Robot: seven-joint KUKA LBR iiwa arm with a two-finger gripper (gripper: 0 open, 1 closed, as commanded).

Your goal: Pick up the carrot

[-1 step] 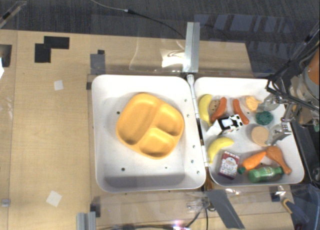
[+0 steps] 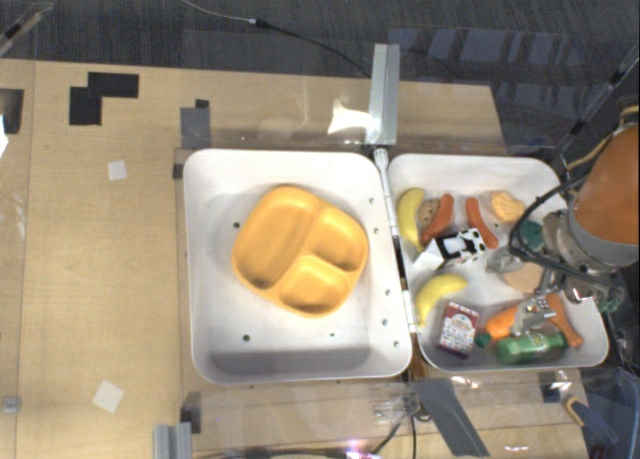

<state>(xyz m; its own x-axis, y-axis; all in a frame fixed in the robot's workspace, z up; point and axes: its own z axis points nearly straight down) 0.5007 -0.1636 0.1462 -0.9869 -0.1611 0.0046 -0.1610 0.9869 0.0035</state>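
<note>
The grey arm's two-finger gripper (image 2: 541, 309) hangs low over the near right corner of the right white bin (image 2: 597, 355), directly at the small orange carrot (image 2: 501, 324). Whether its jaws are released or clenched cannot be told. The carrot lies just above a green bottle (image 2: 530, 348), beside a small red carton (image 2: 458, 330); a yellow sectioned plate (image 2: 300, 248) sits in the left white bin (image 2: 220, 347).

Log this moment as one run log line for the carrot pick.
task: carrot pick | gripper: low in right white bin, over orange carrot | grasp: unconfirmed | yellow divided plate: left white bin
</note>
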